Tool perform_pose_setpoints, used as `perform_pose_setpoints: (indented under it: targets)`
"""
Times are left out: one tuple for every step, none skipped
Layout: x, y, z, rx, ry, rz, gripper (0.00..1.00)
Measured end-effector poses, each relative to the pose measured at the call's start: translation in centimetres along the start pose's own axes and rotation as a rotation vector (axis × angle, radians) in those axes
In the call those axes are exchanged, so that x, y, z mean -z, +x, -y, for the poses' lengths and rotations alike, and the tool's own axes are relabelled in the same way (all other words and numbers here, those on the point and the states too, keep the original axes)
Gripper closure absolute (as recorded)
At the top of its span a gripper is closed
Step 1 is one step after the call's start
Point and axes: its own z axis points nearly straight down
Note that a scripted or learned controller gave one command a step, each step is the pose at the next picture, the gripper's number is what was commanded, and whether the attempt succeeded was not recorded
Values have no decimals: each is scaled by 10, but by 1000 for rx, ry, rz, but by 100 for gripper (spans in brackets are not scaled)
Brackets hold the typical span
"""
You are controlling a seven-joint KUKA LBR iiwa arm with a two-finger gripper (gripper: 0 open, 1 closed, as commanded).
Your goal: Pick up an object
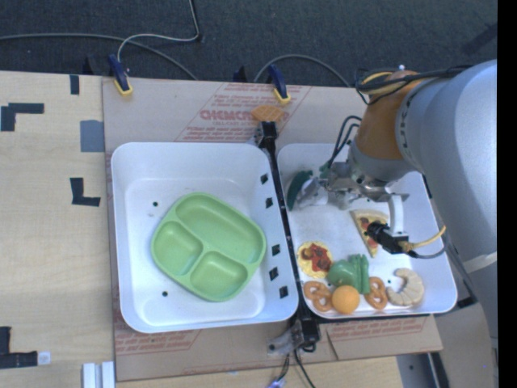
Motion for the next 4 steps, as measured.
perform_pose_setpoints:
  targets:
    - [-2,0,-40,2,59,5,0]
    - [8,3,-44,0,40,7,100]
    - [99,51,-7,0,4,-1,100]
    - [124,91,8,0,6,-2,100]
